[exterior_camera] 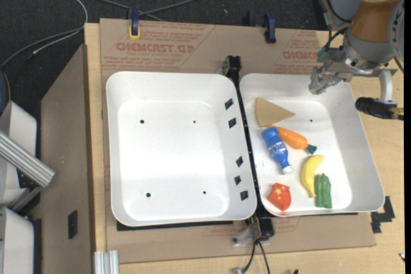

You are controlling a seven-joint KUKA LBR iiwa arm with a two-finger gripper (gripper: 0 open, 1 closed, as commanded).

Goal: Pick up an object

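Six toys lie in the right bin [359, 138], all below and left of the claw [319, 86], which hangs over that bin's far rim. Whether its fingers are parted, I cannot tell (too small and blurred). Nearest it is the tan wedge [271, 111]; then carrot [293, 138], blue bottle [277, 149], banana [310, 172], green vegetable [323, 190], strawberry [279, 196].

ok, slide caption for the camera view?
Gripper above right bin's far edge; toy bottle, carrot, banana inside.

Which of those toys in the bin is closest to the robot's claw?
The tan wedge. It lies at the far end of the right bin, nearest the gripper; the carrot, bottle and others lie farther.
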